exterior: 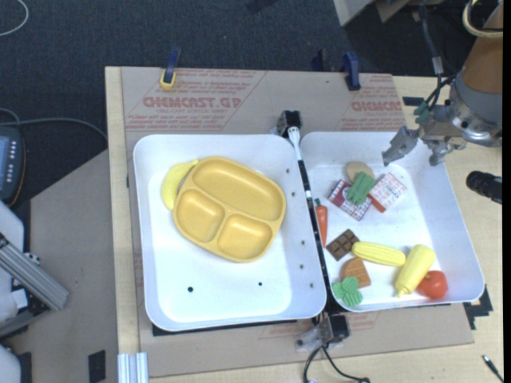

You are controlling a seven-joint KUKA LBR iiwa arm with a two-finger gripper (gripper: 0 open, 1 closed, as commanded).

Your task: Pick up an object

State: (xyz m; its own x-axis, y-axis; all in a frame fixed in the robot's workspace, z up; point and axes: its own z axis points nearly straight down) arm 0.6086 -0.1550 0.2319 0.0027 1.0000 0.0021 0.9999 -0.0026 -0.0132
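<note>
Camera view: gripper (fingers spread) above right bin

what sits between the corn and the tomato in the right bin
A yellow bottle lies tilted between the corn and the tomato, its lower end beside the tomato, as the camera view shows.

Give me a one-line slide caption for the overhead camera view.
Open end effector above the right bin of toy food; yellow divided tray in the left bin.

Hand open, fingers spread
</note>
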